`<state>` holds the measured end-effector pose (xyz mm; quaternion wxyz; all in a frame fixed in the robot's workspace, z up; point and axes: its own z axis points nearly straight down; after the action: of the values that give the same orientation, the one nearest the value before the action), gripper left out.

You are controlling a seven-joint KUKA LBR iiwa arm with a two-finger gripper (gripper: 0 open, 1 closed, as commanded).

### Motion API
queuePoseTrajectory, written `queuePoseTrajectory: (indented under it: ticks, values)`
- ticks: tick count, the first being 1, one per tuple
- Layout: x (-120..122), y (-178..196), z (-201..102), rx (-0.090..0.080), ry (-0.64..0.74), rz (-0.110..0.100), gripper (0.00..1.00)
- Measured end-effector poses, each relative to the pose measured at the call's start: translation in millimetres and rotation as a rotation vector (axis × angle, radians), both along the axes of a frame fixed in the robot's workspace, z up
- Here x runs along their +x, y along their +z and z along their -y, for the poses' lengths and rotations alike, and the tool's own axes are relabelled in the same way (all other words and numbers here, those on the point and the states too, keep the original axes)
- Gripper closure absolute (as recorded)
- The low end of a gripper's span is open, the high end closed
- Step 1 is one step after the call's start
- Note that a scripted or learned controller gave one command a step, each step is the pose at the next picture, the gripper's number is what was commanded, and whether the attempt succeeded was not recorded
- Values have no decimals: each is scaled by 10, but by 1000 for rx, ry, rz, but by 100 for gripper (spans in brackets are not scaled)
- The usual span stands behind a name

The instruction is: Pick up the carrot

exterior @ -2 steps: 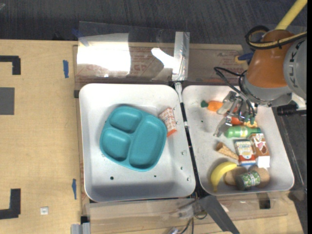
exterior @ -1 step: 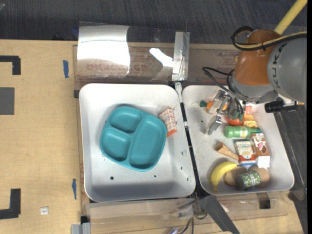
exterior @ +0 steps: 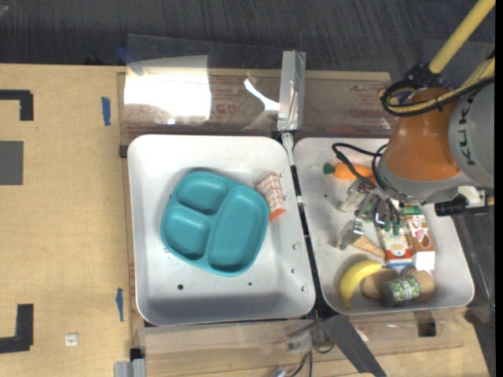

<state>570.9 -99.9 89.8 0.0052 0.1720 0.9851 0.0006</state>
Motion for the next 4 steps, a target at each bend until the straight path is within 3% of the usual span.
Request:
queuePoseTrajectory:
  ticks: [1,2,3,4]
  values:
    - [689,-19,618,3,-56,-16,0]
    - [300,-8,382,-2,140,-1,0]
    - [386,-12,485,2,-116,1,0]
    - [365,-15,696,0,80,2,0]
